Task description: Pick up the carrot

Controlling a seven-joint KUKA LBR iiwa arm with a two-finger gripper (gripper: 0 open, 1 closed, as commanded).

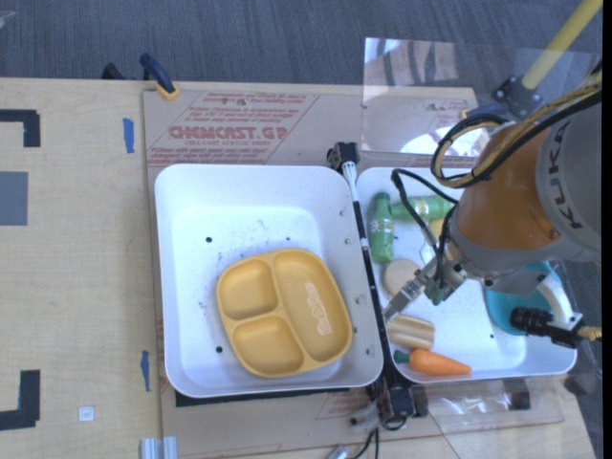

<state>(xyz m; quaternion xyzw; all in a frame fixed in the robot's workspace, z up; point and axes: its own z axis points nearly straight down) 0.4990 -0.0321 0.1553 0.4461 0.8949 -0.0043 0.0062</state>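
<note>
The fingers of the gripper [406, 296] hang low in the right bin [507, 357], pointing down and to the left toward the divide between the two bins. From this angle they merge into one thin metal tip, so it is not possible to tell whether they are spread or closed; nothing can be seen between them. The tip hovers just beside a pale round object [401, 275] and above a tan block [411, 332] that lies near the bin's front left corner.

The carrot [438, 361] rests on the floor of the right bin at its front edge, just below the tan block and close to it, with its green end to the left and its orange point to the right. It lies apart from the gripper tip.

Farther back in the same bin stands a green bottle [382, 229], partly behind black cables. A blue object [507, 312] sits on the right side, mostly under the arm [516, 204], whose orange band and grey body cover much of the bin.

The left bin [191, 256] holds a yellow divided plate [283, 310] with three compartments, set toward its front. Both bins sit on a cardboard sheet [229, 127] on the bench [67, 256].
</note>
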